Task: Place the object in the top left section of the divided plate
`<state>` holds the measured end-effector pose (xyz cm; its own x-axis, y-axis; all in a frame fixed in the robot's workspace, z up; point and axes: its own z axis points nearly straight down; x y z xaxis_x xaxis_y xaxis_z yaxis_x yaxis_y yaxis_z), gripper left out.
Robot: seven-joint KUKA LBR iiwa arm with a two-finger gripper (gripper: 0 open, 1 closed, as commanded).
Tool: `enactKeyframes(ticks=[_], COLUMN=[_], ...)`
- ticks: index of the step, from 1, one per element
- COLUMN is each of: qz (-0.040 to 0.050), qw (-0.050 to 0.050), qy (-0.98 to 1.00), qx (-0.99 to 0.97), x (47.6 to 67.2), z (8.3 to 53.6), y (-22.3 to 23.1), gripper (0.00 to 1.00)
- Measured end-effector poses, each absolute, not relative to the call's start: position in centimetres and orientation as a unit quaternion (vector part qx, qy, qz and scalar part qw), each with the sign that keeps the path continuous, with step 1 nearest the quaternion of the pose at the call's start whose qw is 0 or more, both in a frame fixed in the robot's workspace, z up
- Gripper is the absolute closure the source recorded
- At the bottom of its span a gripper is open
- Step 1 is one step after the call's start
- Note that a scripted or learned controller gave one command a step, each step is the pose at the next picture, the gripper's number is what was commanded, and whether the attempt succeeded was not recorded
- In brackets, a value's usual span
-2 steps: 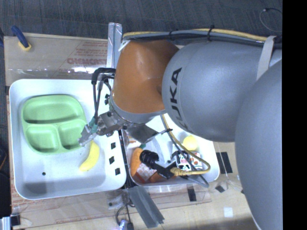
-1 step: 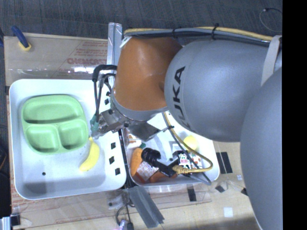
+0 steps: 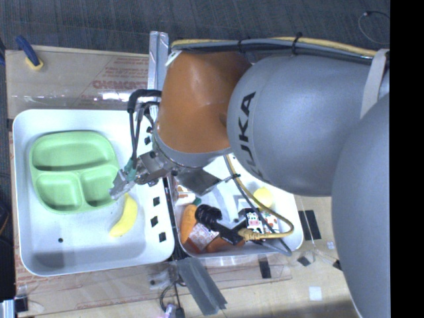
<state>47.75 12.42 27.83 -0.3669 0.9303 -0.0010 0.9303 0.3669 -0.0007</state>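
Hanging over the divider between the two white bins, the grey arm [image 3: 298, 111] hides most of the right bin [image 3: 291, 244] and puts its gripper [image 3: 126, 181] at the right edge of the green divided plate [image 3: 71, 169], which lies in the left bin [image 3: 26, 257]. Whether the fingers are open or closed cannot be told, since the tips are small and blurred against the plate's rim, and nothing can be made out between them. A yellow banana [image 3: 126, 218] lies on the left bin's floor just below and beside the gripper, outside the plate; it is probably the object to be placed, though the right bin also shows an orange item [image 3: 192, 227] and a pale yellow one [image 3: 264, 196] among a tangle of black and yellow cable. The main risk, as I judge it, is that the banana is not in hand, so a move toward the large top section would deliver nothing. A second risk is the gripper catching the plate's rim and pushing or tipping the plate, because it sits so near that edge.
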Motion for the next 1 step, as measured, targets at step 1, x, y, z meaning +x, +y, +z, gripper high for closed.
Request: enactKeyframes(ticks=[1], qz=[-0.0012], qw=[0.000], qy=[0.828], qx=[0.561], x=[47.80], z=[28.80], y=[12.46], gripper=[1.00])
